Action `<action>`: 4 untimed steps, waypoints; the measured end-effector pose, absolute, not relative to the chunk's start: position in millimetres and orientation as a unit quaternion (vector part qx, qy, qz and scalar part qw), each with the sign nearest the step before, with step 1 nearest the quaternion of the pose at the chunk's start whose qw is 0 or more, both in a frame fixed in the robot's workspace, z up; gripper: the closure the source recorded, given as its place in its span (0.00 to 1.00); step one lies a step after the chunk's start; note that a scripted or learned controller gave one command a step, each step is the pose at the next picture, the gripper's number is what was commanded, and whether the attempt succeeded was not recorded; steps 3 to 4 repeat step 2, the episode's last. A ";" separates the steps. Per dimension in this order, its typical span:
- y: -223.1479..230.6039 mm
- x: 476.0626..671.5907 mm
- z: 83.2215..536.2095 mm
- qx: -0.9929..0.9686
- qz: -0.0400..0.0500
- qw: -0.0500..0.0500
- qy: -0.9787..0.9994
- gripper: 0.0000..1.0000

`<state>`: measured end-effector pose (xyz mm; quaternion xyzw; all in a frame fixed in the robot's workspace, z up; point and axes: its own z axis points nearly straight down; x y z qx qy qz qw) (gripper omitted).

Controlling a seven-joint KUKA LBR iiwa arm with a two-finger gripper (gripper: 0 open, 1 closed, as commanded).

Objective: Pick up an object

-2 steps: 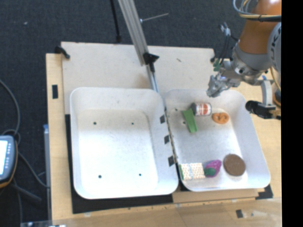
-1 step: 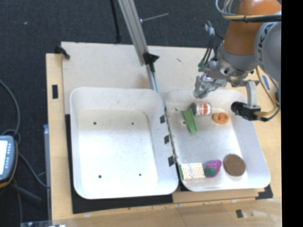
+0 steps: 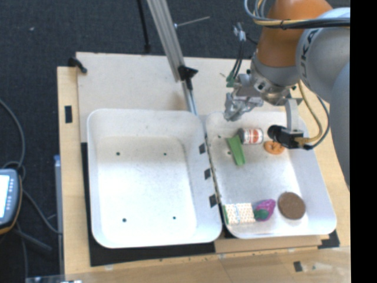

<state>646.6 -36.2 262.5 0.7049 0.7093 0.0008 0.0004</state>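
Five small things lie in the right white plastic bin (image 3: 306, 181). The metal gripper (image 3: 234, 112) hovers above, maybe to grab the flat green block (image 3: 237, 150); its grip can't be told.

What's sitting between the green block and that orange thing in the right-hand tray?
In the camera view, a small bottle with a red-and-white label lies on its side between the green block and the orange object, close beside the block's upper end.

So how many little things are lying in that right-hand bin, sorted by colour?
Green: 1, the flat green rectangular block
Red and white: 1, the small labelled canister
Orange: 1, the small orange lump
Brown: 1, the round brown disc
Purple: 1, the purple rounded toy
White patterned: 1, the small patterned box
Total: 6
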 end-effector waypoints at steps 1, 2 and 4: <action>19.9 639.4 266.1 0.704 0.000 -0.001 0.710 1.00; 75.2 645.8 257.6 0.705 0.001 0.000 0.710 1.00; 75.2 645.8 257.6 0.705 0.001 0.000 0.710 1.00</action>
